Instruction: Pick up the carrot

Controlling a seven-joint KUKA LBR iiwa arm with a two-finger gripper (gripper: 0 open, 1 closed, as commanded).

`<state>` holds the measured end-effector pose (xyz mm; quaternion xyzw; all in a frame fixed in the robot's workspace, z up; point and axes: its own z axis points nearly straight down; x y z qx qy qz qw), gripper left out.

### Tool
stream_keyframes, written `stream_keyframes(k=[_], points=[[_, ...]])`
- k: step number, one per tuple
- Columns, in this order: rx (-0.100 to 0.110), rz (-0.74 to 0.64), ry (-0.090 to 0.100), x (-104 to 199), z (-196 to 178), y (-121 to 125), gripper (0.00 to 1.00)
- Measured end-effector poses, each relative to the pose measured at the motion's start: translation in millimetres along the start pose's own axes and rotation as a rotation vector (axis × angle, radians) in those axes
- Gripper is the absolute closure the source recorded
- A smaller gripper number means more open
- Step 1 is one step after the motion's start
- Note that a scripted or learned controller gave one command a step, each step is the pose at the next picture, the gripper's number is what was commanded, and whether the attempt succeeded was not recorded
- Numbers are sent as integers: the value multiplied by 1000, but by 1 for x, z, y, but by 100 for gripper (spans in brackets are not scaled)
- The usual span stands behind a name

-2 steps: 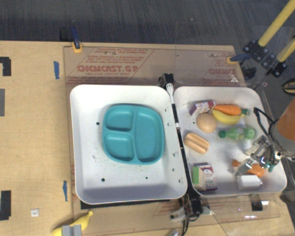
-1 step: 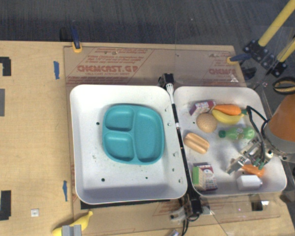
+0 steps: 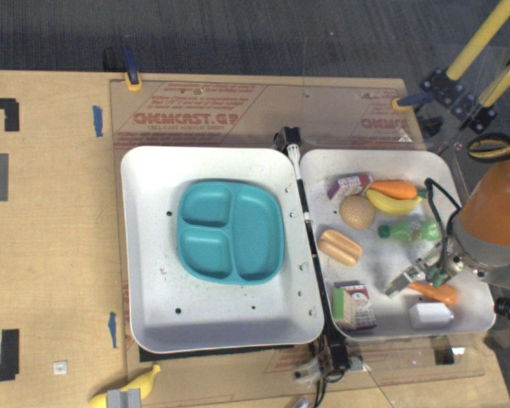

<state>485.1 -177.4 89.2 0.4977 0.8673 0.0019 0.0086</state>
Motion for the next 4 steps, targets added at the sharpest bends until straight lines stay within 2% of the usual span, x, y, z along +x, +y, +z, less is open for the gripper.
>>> stream_keyframes(k=[1,2,3,4], points=[[5,-91,-1,9,0,3,0],[0,-293,6,-8,0,-6,0],[-3,-41,2,0,0,1,0],[3,-414,-1,-2,0,-3,0]])
